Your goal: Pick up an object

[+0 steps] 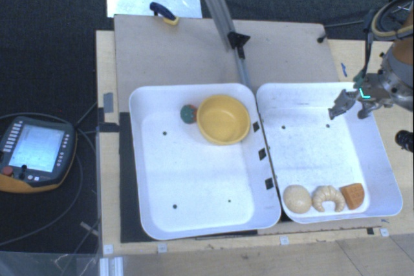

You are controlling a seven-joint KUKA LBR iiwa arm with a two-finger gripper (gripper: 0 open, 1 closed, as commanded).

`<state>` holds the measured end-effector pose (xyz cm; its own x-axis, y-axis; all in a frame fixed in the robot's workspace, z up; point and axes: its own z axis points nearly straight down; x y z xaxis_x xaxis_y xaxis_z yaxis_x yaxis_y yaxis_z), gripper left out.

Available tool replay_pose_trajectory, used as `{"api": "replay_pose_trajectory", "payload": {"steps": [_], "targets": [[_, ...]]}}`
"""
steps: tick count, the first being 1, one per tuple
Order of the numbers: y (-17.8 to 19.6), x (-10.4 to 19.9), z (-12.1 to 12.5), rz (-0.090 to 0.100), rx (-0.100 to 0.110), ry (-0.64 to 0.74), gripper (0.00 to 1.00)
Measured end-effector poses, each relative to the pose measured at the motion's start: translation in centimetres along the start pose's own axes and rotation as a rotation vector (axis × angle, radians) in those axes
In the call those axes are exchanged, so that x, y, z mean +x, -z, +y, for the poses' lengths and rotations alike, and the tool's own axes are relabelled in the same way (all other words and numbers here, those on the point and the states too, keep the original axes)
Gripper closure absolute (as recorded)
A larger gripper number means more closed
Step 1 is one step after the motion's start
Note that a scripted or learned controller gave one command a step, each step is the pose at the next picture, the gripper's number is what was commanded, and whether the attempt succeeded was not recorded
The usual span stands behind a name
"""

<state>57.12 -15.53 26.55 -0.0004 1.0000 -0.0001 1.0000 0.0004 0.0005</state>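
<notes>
While no object is gripped, three small food-shaped pieces lie in a row along the lower edge of the right bin [381, 165]: a smooth, pale, rounded bun [297, 198] at the left, a ridged, curved croissant [328, 198] touching it in the middle, and a blocky orange-brown wedge [352, 195] at the right, just beside the croissant. All three look matte and moulded. Up at the right of the frame, the gripper [354, 106] hangs over the upper right part of that bin, well apart from the row; its dark jaws are spread, with nothing between them, and a small teal light glows on its body. In the left bin [145, 203], near the top edge, sits a round, smooth yellow bowl [223, 119], upright, with a small dark green ball [188, 114] touching its left side. Both bins are shallow, white and glossy with rounded corners, side by side on the pale wooden tabletop [284, 52]. A grey metal pole [217, 0] slants across the upper middle. A pendant [33, 152] with a lit screen lies at the left on dark carpet.
</notes>
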Motion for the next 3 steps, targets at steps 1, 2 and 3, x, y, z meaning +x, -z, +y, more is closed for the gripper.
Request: {"api": "replay_pose_trajectory", "payload": {"steps": [1,2,3], "targets": [[0.0,0.0,0.0,0.000,0.000,0.000,0.00],[-4.2,0.2,-0.4,0.000,0.003,0.000,0.00],[-9.0,0.2,0.4,0.001,0.004,0.000,0.00]]}}
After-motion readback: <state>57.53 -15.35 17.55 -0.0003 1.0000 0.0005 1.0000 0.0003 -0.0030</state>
